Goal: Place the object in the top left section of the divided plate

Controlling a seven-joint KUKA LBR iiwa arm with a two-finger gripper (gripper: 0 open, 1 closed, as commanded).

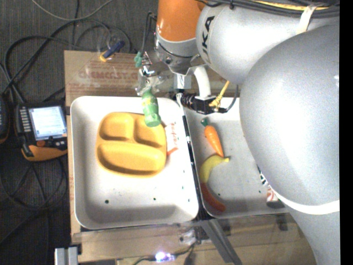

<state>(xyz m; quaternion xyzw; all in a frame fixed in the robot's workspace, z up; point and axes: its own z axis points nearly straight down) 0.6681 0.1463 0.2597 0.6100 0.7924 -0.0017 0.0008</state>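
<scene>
The arm enters from the right of the frame and fills its upper right; the orange band sits at top centre. Below the band, the end effector [148, 87] points down over the upper right corner of the left bin [88, 203].

A green object [150, 110], bottle-like in shape, hangs upright directly beneath the end effector, with its top hidden in the metal parts. Whether the fingers are closed on it cannot be told from this angle. The lower end of the green object overlaps the upper right rim of the divided plate [132, 143].

The divided plate is yellow-orange and lies flat in the left bin, toward its upper half. It has one long section along the lower side and two smaller sections above.

The right bin [242, 203] holds a carrot [214, 139], a banana [209, 165] and a red item [214, 200] near its left wall. The arm covers most of this bin.

A handheld screen unit [44, 123] lies at the left edge of the frame, beside the counter [94, 73].
</scene>
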